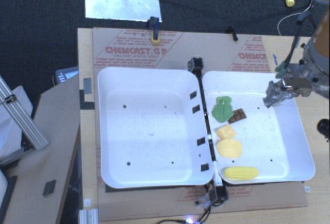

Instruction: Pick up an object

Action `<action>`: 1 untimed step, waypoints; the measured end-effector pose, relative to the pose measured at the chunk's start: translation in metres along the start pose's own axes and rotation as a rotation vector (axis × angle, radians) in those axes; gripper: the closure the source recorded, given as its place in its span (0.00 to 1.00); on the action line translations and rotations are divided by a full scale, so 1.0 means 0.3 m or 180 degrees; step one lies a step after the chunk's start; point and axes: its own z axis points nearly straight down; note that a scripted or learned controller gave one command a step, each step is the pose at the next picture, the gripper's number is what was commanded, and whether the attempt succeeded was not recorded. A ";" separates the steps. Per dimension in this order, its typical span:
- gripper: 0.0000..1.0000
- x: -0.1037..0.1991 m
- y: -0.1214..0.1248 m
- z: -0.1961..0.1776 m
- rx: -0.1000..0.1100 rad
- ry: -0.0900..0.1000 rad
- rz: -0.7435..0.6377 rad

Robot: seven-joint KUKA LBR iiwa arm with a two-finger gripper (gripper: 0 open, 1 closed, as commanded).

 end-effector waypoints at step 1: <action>1.00 0.080 0.016 -0.511 -0.0091 -0.0004 -0.0019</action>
